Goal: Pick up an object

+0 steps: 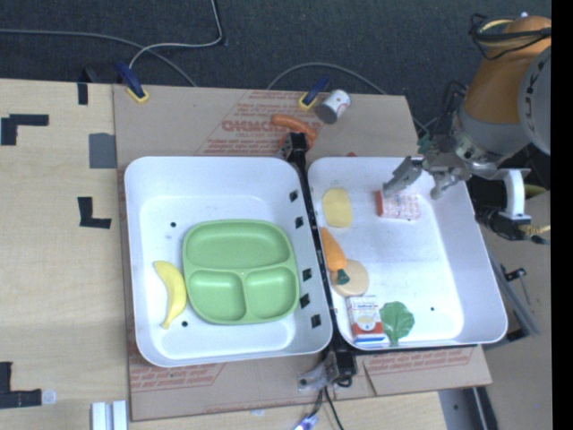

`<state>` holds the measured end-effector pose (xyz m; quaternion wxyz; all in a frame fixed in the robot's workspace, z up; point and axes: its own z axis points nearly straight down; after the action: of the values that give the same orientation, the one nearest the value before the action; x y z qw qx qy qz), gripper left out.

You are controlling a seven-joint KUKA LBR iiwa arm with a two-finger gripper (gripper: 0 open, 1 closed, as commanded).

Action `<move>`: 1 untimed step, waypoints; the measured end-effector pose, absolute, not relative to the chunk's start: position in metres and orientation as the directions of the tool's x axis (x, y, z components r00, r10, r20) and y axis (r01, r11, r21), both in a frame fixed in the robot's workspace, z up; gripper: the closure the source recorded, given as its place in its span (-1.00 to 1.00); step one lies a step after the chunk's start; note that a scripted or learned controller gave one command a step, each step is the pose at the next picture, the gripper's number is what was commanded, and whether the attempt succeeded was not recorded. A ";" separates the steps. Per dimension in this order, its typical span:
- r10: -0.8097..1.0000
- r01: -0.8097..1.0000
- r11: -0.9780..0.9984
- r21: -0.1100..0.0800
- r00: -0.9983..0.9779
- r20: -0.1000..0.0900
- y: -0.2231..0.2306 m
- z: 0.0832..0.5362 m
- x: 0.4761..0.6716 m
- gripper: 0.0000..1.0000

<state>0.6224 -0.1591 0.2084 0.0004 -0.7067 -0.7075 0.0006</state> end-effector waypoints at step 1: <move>1.000 1.000 0.001 -0.003 -0.001 0.000 -0.146 0.130 0.665 -1.00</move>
<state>0.6651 -0.1456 0.1301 0.0011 -0.7068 -0.7074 0.0011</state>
